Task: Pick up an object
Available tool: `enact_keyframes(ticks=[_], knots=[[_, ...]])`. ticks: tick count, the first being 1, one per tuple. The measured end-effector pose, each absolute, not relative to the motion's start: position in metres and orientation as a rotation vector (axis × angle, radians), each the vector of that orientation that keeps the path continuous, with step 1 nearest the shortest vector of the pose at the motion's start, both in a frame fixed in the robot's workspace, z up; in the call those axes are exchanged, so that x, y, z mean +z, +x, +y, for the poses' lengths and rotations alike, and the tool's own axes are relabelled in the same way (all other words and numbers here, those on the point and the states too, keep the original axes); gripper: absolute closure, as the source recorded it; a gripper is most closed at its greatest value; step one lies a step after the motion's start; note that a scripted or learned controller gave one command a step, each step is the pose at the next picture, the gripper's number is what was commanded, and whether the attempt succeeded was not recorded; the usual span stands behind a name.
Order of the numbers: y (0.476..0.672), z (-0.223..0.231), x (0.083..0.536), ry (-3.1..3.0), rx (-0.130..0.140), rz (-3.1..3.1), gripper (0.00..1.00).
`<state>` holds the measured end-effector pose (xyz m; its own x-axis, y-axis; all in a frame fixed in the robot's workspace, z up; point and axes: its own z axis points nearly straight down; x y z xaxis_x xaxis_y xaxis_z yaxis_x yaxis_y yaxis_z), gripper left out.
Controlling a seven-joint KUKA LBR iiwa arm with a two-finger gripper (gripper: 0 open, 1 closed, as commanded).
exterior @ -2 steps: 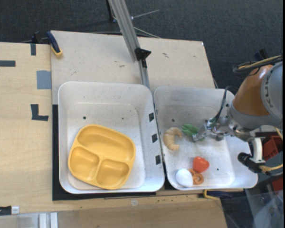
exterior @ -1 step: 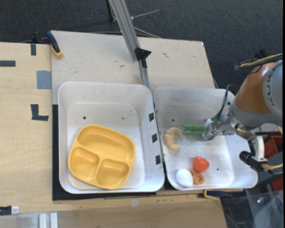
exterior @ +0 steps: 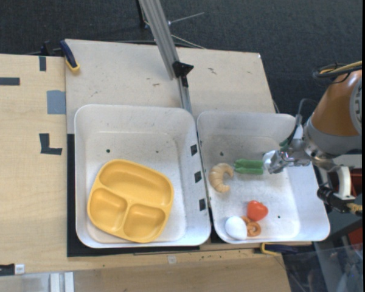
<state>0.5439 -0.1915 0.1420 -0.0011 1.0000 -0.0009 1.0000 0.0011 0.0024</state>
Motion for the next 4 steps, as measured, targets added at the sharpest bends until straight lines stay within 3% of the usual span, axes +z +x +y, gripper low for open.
enact_keyframes(ticks=[2, 3, 4], knots=[[0.544, -0.192, 0.202, 2.219, 0.001, 2.223, 1.00], [0.541, -0.128, 0.205, 2.215, 0.002, 2.231, 1.00], [0.526, -0.076, 0.202, 2.218, -0.002, 2.231, 1.00]])
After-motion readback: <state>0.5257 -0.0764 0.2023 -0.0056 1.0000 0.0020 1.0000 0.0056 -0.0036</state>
